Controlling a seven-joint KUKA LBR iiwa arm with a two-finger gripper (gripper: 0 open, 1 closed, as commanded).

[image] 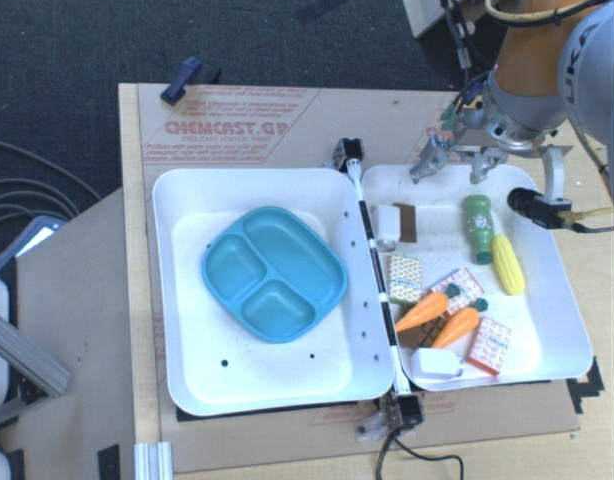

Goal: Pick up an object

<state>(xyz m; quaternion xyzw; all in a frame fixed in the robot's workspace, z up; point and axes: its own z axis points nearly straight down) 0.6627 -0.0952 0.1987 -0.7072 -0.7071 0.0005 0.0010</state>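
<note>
The gripper (453, 164) hangs over the far edge of the right bin (572, 313), its two fingers spread apart with nothing between them. The pickable objects lie below and in front of it: a green bottle (477, 220) and a yellow corn cob (507, 262) nearest, then two carrots (439, 318) among small cartons. The left bin (177, 268) holds a blue divided plate (274, 273).

For a clean grasp, the bottle appears the best target: it lies clear of its neighbours. The fingers should straddle its short axis and descend fully before closing. The carrots touch the cartons, so a grasp there risks a miss.

The fingertips are small and partly blurred. The arm's upper links are cut off at the frame edge.
</note>
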